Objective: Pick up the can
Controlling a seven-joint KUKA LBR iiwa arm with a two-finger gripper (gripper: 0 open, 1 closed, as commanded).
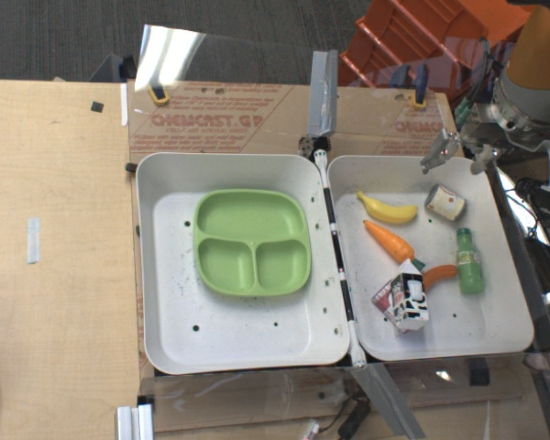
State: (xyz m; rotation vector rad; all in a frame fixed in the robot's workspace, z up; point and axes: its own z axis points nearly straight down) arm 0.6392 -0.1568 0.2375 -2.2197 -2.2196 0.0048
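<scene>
lying on its side near the back right corner of the right bin [522,337], the can [445,203] is looking light, stiff and slick, likely to roll; gripping across its round body seems best. the gripper [459,150] is hovering over the bin's back rim, fingers spread wide, holding nothing. sitting here: 1 can, 1 banana [389,210], 2 carrots [388,240], 1 bottle [468,261], 1 carton [403,302], 1 plate [253,242], 2 bins.

Grey arm [521,108] with an orange band, ending in a metallic two-finger tool [460,154]
</scene>
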